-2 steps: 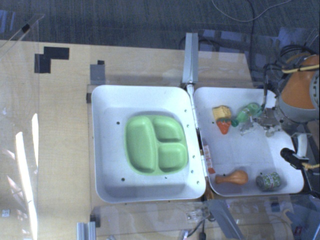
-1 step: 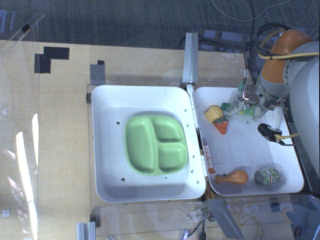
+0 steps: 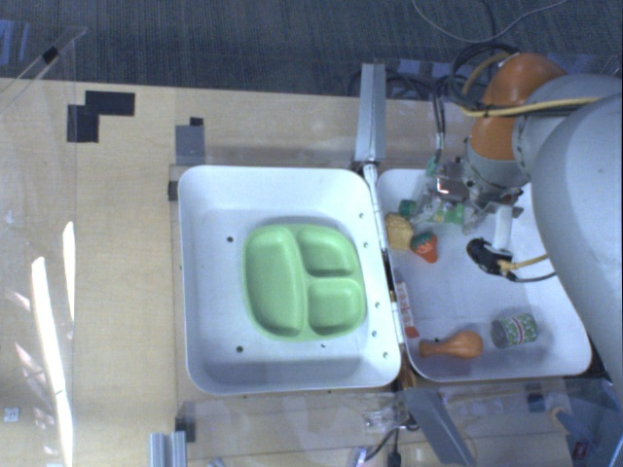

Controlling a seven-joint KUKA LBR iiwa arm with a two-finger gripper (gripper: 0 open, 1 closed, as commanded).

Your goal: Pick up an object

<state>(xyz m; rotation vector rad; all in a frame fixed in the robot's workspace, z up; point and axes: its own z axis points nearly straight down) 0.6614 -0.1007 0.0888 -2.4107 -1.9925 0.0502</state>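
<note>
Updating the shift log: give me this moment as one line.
arm: over right bin far end | gripper: low among small items, grasp unclear | right bin: strawberry, can, drumstick | left bin: green divided tray

One fixed camera looks down at a slant from above on both white bins.
</note>
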